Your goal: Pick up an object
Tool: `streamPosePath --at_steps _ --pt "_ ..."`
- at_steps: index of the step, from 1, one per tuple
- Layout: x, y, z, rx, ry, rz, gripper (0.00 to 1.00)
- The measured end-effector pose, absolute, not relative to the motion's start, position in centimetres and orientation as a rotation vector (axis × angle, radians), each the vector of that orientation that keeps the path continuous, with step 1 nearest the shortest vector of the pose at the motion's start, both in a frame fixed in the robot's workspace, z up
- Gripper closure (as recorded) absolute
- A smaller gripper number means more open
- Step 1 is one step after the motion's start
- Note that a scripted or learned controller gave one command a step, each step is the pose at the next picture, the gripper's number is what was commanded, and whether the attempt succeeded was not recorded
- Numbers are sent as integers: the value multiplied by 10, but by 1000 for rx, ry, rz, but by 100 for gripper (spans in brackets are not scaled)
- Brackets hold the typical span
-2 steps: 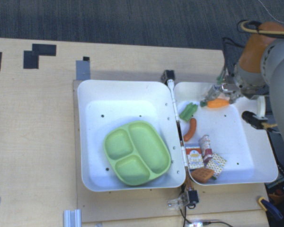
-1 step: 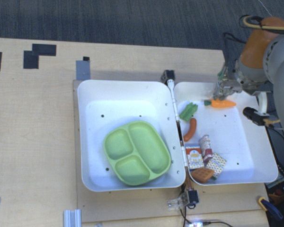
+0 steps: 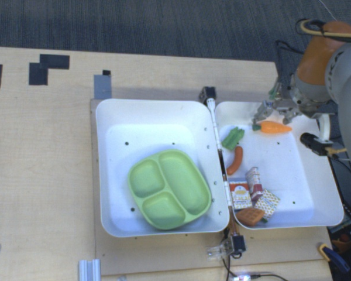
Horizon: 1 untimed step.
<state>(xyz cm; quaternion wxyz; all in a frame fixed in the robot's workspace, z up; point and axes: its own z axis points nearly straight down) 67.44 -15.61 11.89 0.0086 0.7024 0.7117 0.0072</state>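
So the gripper [image 3: 273,115] is up at the far end of the right bin [image 3: 322,206], fingers straddling an orange carrot [image 3: 276,127] that looks pinched between them; its tip pokes out toward the arm side. Rest of that bin: a green pepper-ish thing [image 3: 233,137] and a reddish sausage [image 3: 235,159] near the divider, then a pile at the near end with a small bottle [image 3: 255,182], a red-and-white packet [image 3: 240,195], a patterned packet [image 3: 268,203] and a brown cookie-looking piece [image 3: 250,217]. The left bin [image 3: 114,122] holds a green divided plate [image 3: 169,189].
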Motion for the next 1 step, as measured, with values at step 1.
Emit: streamPosePath --at_steps 1 --pt "619 -120 85 2216 2224 4 0"
